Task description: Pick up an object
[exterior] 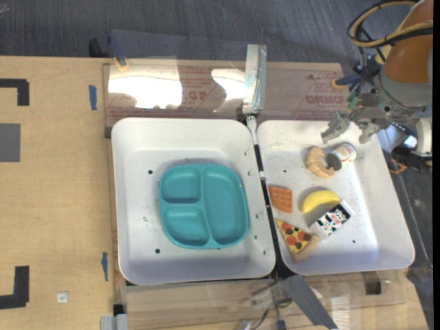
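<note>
Gripper above right bin, upper corner.
Gripper point(349, 126) hangs with fingers apart, clamping nothing; croissant point(318, 161) lies near, at its seven o'clock.

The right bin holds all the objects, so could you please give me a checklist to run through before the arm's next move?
1. Objects lie within the right bin: ok.
2. Tool is over the right bin's far edge, near the croissant: ok.
3. Tool fingers open or shut: cannot tell.
4. Nothing seen between the fingers yet: ok.
5. Banana and black-and-white box touch, crowding a clean pick: not ok.
6. Pizza slice and orange cracker lie flat, hard to grip: not ok.
</note>
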Available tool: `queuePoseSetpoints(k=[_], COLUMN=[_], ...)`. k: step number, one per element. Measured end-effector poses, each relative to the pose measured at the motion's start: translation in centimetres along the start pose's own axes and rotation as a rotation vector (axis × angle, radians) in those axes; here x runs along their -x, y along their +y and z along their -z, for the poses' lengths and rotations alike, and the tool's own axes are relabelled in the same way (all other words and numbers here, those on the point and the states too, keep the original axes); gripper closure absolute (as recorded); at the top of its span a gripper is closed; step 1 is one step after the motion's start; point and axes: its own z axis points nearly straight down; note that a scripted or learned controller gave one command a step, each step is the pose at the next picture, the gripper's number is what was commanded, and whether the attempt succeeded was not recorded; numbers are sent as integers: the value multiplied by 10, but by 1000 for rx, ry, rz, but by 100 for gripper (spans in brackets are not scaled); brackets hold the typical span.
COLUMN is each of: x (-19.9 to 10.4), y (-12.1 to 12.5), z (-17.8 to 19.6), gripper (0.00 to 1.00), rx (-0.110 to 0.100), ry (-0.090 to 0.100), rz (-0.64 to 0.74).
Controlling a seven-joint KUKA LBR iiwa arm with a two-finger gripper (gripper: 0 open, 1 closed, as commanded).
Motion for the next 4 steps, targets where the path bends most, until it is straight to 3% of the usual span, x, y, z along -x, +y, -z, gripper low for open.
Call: queuePoseSetpoints(k=[1, 2, 3, 4], x=[1, 3, 2, -65], y=[10, 11, 13, 28], z=[-89, -112, -100, -21], gripper=[0, 0, 100, 100], rx=[9, 3, 9, 13], ry=[-3, 0, -2, -1], rz=[68, 16, 20, 107])
